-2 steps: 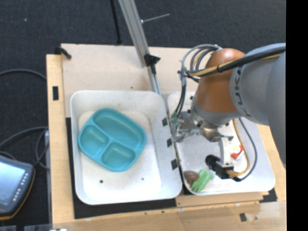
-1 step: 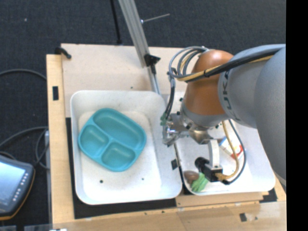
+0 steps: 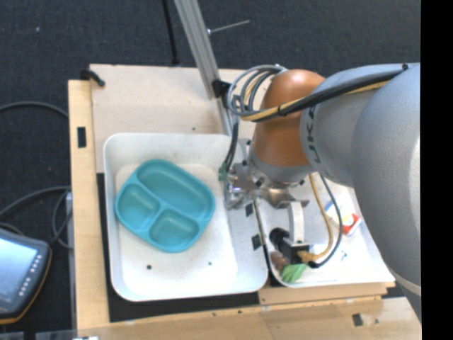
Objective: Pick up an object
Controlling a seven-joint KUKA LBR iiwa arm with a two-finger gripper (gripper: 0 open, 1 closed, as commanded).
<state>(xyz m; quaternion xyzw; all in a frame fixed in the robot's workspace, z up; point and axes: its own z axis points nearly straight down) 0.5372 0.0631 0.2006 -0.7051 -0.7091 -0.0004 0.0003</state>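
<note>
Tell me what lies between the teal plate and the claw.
In the camera view, bare white floor of the left bin separates the teal plate from the claw.

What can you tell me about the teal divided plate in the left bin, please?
The teal divided plate looks like smooth moulded plastic, a rounded shape with three shallow compartments: one long and two smaller. It lies flat and upright, turned at an angle, in the left part of the left bin. It rests on the bin floor, and nothing else touches it.
</note>
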